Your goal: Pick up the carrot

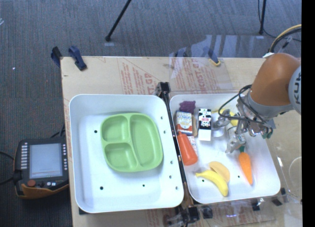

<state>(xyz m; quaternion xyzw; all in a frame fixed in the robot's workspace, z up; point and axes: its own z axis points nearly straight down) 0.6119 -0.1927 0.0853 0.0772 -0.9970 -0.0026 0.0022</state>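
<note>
The carrot point(245, 168) is orange with a small green top and lies in the right bin point(273, 179), near its right wall, with the tip towards the front. My gripper point(235, 144) hangs just over and slightly left of the carrot's green top, below the orange wrist band point(275, 81). Nothing shows held in it.
The right bin also holds a banana point(215, 181), a yellow-orange slice point(220, 170), a red-orange bottle point(187, 148), two small cartons point(184, 121) point(204, 123) and a purple item point(187, 106). In the left bin point(83, 172) lies a green divided plate point(132, 141). A pendant point(42, 164) sits off the bench's left.
</note>
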